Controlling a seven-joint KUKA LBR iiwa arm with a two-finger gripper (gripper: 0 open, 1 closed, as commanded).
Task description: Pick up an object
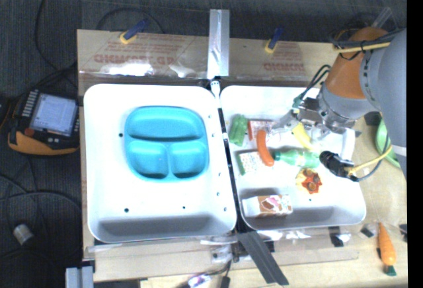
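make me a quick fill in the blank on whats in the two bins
1. The blue tray lies in the ____ bin.
2. The hot dog lies in the ____ bin.
3. The arm's gripper is over the ____ bin.
4. The small carton lies near that bin's ____ edge.

Missing words: left; right; right; front
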